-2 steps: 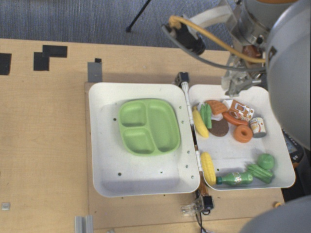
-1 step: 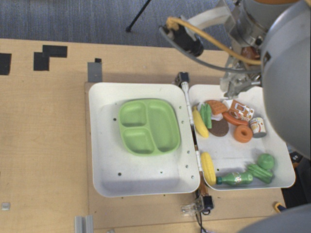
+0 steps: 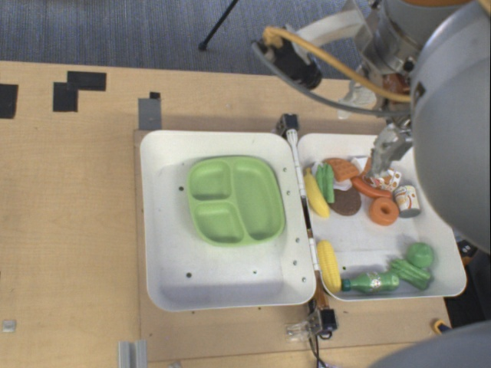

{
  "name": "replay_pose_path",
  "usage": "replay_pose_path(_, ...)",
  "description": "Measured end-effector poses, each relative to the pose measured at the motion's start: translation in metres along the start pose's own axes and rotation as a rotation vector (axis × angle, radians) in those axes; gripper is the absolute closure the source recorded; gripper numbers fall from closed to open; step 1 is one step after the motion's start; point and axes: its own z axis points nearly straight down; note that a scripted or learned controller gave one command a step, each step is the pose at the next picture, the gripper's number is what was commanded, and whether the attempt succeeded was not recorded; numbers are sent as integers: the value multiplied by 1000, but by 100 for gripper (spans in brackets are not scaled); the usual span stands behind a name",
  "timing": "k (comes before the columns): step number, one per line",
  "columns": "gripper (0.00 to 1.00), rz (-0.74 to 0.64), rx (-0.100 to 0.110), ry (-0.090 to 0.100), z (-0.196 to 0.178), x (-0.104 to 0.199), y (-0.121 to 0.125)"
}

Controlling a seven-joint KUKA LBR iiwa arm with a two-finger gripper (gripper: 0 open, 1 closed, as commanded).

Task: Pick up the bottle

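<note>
A green bottle (image 3: 371,283) lies on its side near the front wall of the right bin (image 3: 453,286), its cap pointing left toward a yellow corn cob (image 3: 328,265). My gripper (image 3: 379,172) hangs over the back part of the same bin, just above a small red and white item (image 3: 386,181) and an orange sausage-shaped toy (image 3: 371,188). The gripper is well behind the bottle, and nothing hangs from it. The big grey arm covers the bin's right side.
The right bin also holds a banana (image 3: 314,194), a green pepper (image 3: 325,182), a brown cookie (image 3: 347,203), an orange donut (image 3: 383,211), a small can (image 3: 406,198) and green toys (image 3: 414,265). A green divided plate (image 3: 233,200) sits in the left bin (image 3: 165,282).
</note>
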Motion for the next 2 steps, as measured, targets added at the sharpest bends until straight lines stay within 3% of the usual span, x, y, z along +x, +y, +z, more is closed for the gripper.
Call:
replay_pose_path(1,0,3,7,4,-3,9,-42)
replay_pose_path(2,100,6,14,10,-16,9,-38)
